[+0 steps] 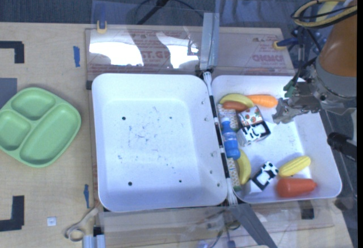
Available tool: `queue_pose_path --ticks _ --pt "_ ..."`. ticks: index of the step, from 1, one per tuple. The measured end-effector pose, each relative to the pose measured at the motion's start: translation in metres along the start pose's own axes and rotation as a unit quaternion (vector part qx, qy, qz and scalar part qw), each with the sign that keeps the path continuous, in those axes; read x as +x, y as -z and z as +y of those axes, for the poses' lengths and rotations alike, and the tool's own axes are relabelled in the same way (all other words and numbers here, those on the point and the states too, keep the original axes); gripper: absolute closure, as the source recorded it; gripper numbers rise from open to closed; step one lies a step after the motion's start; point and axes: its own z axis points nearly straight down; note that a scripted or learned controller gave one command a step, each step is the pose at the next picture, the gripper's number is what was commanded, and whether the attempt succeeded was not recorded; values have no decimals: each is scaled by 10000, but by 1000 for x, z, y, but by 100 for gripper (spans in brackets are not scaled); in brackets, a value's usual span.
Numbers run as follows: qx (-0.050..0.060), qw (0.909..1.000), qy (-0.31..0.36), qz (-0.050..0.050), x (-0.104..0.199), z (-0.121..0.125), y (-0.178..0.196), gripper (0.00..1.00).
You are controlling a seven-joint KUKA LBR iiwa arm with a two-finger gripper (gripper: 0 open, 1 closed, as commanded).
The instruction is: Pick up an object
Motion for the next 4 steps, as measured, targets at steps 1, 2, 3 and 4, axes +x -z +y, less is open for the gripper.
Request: queue_pose_path --ticks 1,2,3,4 --pt "-21 9991 418 -13 -63 -19 51 100" --pt "-14 9962 871 -4 35 33 21 100" --pt "-24 9901 1403 -14 -11 -12 76 100" --pt "-18 9959 899 -9 17 29 141 100"
